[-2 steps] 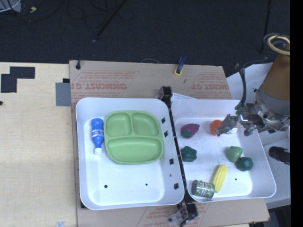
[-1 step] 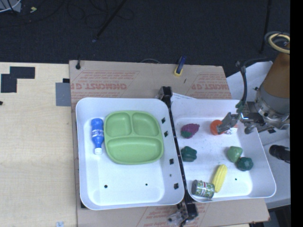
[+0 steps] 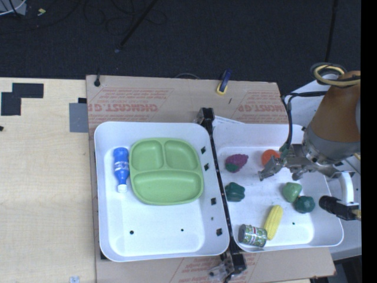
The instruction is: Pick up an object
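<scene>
My gripper (image 3: 275, 167) hangs over the right bin (image 3: 330, 237), in its upper middle. It sits just below and beside a small orange object (image 3: 270, 155). A purple grape bunch (image 3: 237, 162) lies to its left. Below it are a dark green pepper (image 3: 234, 191), a pale green object (image 3: 291, 191) and a dark green round object (image 3: 304, 204). A yellow corn cob (image 3: 273, 220) and a tin can (image 3: 254, 236) lie near the bin's front edge. Nothing is visibly held.
The left bin (image 3: 112, 229) holds a green divided plate (image 3: 165, 171) and a blue bottle (image 3: 121, 167) beside it. A raised divider (image 3: 217, 181) separates the two bins. The arm's body (image 3: 336, 122) covers the right bin's far right corner.
</scene>
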You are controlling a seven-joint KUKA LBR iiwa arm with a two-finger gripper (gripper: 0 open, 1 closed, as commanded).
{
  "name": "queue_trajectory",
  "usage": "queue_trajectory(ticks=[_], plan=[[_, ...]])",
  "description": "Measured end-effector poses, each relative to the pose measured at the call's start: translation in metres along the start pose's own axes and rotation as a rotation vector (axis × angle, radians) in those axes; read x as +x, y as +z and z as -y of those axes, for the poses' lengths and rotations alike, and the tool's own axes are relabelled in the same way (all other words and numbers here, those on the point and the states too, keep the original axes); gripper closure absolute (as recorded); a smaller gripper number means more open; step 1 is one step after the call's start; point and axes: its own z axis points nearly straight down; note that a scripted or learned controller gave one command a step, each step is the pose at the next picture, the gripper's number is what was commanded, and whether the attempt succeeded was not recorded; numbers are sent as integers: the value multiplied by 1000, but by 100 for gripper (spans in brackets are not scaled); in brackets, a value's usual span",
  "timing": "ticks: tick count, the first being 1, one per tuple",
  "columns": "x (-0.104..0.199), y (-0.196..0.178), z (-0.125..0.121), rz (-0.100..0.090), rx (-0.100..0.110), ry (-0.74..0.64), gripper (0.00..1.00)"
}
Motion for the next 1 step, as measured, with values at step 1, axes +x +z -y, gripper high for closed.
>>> queue_trajectory(ticks=[1], plan=[[7, 64, 1, 0, -1, 0, 0]])
